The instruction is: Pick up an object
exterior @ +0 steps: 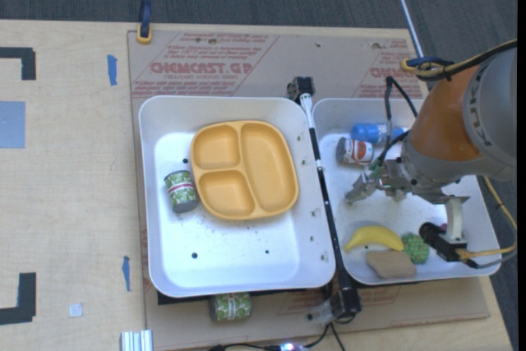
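Camera view, left to right: I am watching a yellow divided plate point(244, 169) and a small can point(181, 191) lying in the left bin point(164, 259). In the right bin point(485, 255) the gripper point(367, 185) is hovering mid-frame above the banana point(374, 239); I cannot tell its jaw state. I am judging nothing lifted yet.

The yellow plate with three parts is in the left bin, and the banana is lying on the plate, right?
Not quite. The yellow plate is in the left bin, but the banana isn't on it. The camera view shows the banana on the floor of the right bin, beside a tan block and a green thing.
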`<control>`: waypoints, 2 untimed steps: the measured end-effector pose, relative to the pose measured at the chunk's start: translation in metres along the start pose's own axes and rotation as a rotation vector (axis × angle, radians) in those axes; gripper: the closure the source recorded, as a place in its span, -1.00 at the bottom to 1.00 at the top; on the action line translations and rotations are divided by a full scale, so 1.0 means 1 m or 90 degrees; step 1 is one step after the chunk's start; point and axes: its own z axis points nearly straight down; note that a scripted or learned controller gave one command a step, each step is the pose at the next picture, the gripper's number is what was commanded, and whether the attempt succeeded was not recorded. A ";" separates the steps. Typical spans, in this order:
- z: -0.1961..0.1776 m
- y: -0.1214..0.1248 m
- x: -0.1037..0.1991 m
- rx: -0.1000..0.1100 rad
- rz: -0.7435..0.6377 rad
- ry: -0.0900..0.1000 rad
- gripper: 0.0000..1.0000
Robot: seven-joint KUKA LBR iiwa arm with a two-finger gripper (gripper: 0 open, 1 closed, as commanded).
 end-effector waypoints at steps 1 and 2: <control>0.000 0.016 0.003 0.001 -0.001 0.000 -1.00; 0.000 0.014 0.007 0.000 0.000 0.000 -1.00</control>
